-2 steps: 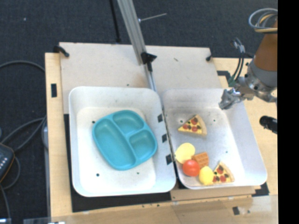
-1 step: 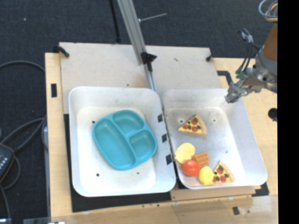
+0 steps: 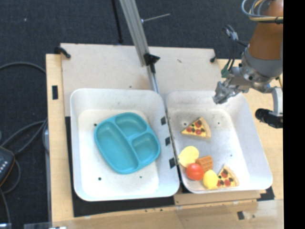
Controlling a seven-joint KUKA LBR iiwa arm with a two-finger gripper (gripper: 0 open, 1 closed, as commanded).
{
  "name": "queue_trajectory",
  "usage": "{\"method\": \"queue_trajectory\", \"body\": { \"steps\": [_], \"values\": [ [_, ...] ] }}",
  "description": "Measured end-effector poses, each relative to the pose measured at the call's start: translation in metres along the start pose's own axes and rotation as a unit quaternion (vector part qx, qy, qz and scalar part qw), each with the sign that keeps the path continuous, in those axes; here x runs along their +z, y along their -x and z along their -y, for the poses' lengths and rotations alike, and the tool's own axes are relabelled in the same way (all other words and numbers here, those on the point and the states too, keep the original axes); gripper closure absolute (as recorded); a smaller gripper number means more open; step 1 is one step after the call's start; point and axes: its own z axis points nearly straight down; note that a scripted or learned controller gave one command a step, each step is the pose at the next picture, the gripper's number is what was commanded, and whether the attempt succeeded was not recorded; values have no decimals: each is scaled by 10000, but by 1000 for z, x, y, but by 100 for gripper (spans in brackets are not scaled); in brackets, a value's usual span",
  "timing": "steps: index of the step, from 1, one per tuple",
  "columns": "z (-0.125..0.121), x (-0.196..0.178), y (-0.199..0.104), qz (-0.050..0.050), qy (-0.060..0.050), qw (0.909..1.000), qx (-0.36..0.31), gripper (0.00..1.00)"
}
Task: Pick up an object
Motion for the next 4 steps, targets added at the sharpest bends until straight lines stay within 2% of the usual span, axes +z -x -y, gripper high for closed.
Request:
{"method": "queue_trajectory", "body": {
  "steps": [4],
  "values": [
    [-12,6,-201,-1,-3,10000,-2,100]
  ]
}}
